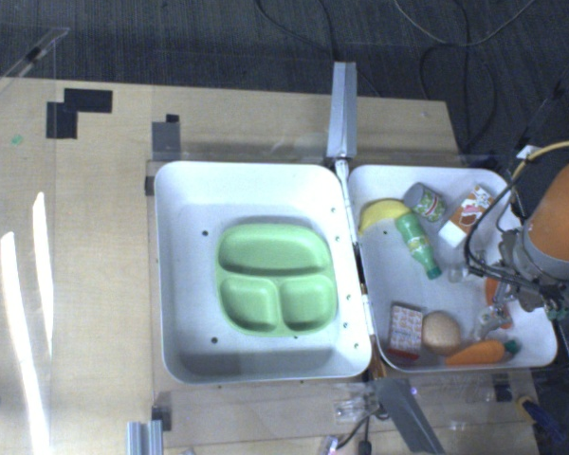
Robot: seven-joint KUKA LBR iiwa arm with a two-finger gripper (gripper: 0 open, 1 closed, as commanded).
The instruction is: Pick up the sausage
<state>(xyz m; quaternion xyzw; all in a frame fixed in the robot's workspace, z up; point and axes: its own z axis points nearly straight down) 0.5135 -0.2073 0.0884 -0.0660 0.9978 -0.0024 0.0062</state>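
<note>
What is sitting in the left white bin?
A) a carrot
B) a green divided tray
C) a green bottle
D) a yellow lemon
B: the green divided tray lies in the left bin; the carrot and green bottle are in the right bin.

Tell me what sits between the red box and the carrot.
A round tan object lies between the red box and carrot, in the camera view.
</note>
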